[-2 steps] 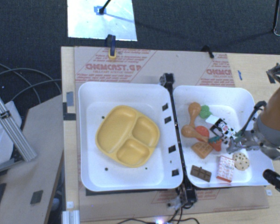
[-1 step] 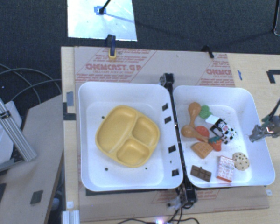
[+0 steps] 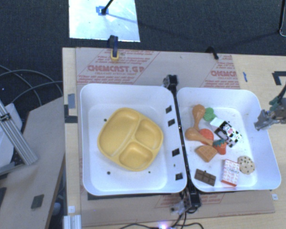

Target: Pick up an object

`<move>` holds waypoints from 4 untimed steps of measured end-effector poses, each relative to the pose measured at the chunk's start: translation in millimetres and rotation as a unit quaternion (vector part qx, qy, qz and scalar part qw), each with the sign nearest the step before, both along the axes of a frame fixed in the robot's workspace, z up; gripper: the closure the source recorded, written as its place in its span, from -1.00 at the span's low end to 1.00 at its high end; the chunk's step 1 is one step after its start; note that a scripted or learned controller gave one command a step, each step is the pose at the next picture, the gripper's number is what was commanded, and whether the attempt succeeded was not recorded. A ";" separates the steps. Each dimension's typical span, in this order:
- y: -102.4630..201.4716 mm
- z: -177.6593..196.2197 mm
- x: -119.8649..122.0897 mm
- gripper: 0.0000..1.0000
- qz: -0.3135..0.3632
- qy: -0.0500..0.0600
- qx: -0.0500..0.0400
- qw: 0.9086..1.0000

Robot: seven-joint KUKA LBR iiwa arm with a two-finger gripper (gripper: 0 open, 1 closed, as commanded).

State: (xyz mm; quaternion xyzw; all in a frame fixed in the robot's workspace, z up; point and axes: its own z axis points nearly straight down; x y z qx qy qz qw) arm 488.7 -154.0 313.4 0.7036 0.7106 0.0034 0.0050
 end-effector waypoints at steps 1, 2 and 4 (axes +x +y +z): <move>-8.4 -11.3 70.9 1.00 -0.002 0.003 0.000 1.000; 18.8 -171.6 -7.4 1.00 -0.005 0.014 0.004 1.000; -27.9 -43.1 -0.6 1.00 -0.002 0.002 0.000 1.000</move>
